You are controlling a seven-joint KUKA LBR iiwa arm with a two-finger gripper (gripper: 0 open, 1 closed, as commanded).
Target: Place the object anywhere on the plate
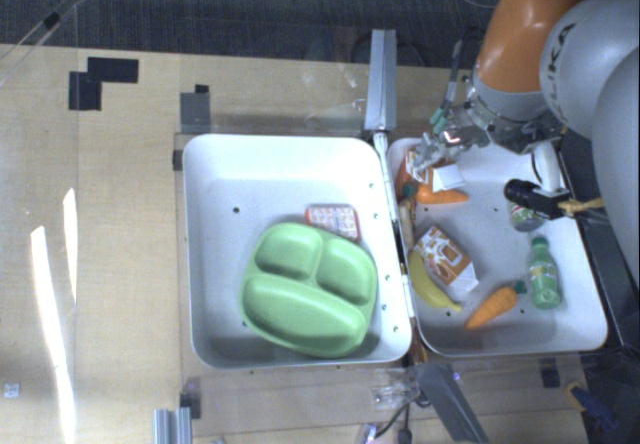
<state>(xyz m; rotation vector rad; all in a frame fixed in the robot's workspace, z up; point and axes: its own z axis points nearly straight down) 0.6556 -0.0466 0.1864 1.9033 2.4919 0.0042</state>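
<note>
— Pale wood of the bench (100,232) is seen all round, with black patches (100,80) toward its far left corner. What is carried on it?

— Two shallow white bins are set side by side. The left bin (225,182) is largely taken up by the green plate (310,290), a three-compartment one laid toward the bin's near right corner. A small red and white packet (332,220) is found on the bin floor just beside the plate's far rim, close to the right wall.

— And past the dividing wall?

— In the right bin (580,322), the gripper (437,150) is held over the far left corner, with the grey arm and its orange band reaching in from the right. Whether it is clenched or released cannot be told, and nothing can be confirmed as grasped.

— What is laid out in that bin?

— A small carrot (442,197) is seen near the left wall, just on the near side of the gripper. An orange and white carton (445,262) is placed nearer still, with a banana (430,290) touching it at the near left. A larger carrot (492,306) is tilted near the near edge, and a green bottle (543,275) is laid close to the right wall. Which item is meant for the plate cannot be told.
</note>
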